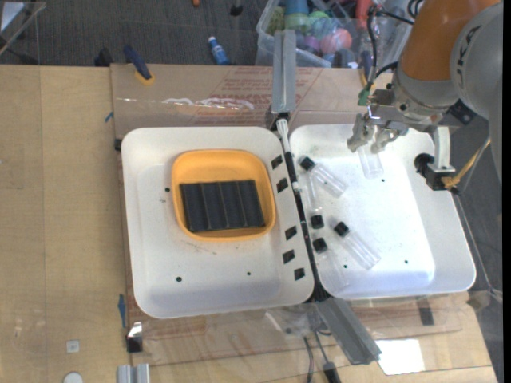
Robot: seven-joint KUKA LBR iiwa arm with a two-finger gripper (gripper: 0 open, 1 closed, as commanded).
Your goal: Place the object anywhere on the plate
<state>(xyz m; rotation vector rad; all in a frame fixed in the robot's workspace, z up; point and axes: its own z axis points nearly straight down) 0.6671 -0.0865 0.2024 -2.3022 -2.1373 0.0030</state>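
A: Nearest us, past the desk (pixel 56 214) edge, sits the left bin (pixel 144 286), with the orange plate (pixel 185 170) in its middle and a dark ribbed slab (pixel 222 206) lying on the plate. Why there?

B: Likely so it's an easy drop target. The object looks like one of the clear tubes (pixel 363 250) in the right bin (pixel 431 246), apart from the plate.

A: And the gripper (pixel 374 138)?

B: It hangs over the right bin's far side above another clear piece (pixel 372 164). Its fingers look released, with nothing between them, probably poised for a grasp.
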